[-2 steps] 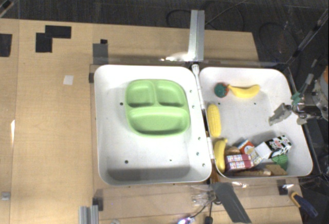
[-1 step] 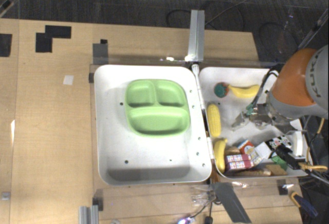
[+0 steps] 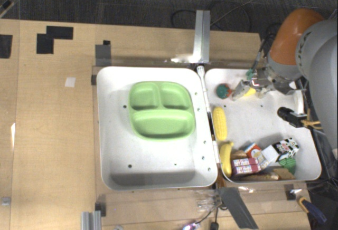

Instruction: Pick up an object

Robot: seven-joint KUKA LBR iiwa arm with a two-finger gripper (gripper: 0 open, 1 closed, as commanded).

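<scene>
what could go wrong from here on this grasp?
1. The gripper is low at the right bin's back wall, by a yellow item and a green ball. Closing may nudge the ball away or pinch both.
2. So close to the wall, a finger might scrape the bin.
3. Its finger state is unclear, so the grasp may come up empty.

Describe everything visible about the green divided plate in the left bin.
The green plate is pale lime, plastic-looking, a rounded rectangle with three compartments: two small ones on the far side, one long one nearer the camera. It lies flat and upright on the floor of the left bin, roughly central, apart from the walls. Nothing sits in it or touches it.
</scene>
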